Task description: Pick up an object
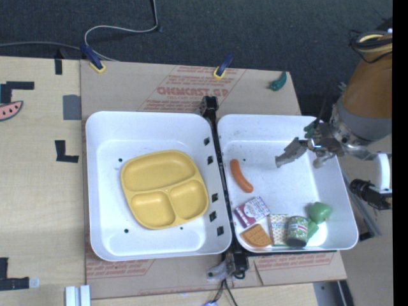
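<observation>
At the near edge of the right-hand shallow white bin (331, 190), a cluster of small items lies along the front wall: a waffle-patterned tan cracker-like square (257, 236), a small printed packet in pink and white (252, 210), a pale printed carton (278, 227), a dark green-labelled can (297, 231) on its side and a lumpy green plastic piece (319, 211), all close together or touching. Farther back, an orange toy sausage (241, 176) rests alone on the bin floor near the divider. Level with it, the grey two-finger gripper (305, 152) hangs above the bin's right half, its fingers spread apart with nothing between them, well clear of the sausage. In the left-hand white bin (102, 171) sits a yellow three-compartment plastic tray (164, 188). Beyond both bins, yellow-and-blue clamps (222, 68) pin the cardboard sheet (185, 88) to the bench.
</observation>
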Controlling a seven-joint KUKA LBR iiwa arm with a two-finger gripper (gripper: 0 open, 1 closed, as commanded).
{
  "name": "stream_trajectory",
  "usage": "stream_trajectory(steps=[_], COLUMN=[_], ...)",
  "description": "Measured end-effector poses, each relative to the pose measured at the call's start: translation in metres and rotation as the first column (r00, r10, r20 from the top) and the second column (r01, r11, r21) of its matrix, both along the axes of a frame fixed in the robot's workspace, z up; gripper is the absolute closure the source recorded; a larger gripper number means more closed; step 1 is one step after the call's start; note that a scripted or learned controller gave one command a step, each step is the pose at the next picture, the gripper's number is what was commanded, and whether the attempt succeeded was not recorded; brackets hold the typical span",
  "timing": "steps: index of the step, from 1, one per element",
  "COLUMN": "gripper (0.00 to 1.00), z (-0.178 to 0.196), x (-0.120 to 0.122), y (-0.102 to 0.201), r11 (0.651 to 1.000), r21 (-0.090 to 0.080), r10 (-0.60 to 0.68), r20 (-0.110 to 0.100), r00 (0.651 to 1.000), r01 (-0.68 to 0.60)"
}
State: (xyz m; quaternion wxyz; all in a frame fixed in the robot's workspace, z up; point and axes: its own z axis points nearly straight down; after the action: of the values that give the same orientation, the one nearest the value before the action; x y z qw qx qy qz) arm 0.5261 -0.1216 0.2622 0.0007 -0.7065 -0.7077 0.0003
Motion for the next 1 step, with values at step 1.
stream_trajectory(steps=[1], gripper=[0.0], z=[-0.1602], x=[0.0254], y=[0.022], r11=[1.0], r21=[0.001], r10=[-0.001], r20=[-0.004], r00=[1.0], r01=[0.001])
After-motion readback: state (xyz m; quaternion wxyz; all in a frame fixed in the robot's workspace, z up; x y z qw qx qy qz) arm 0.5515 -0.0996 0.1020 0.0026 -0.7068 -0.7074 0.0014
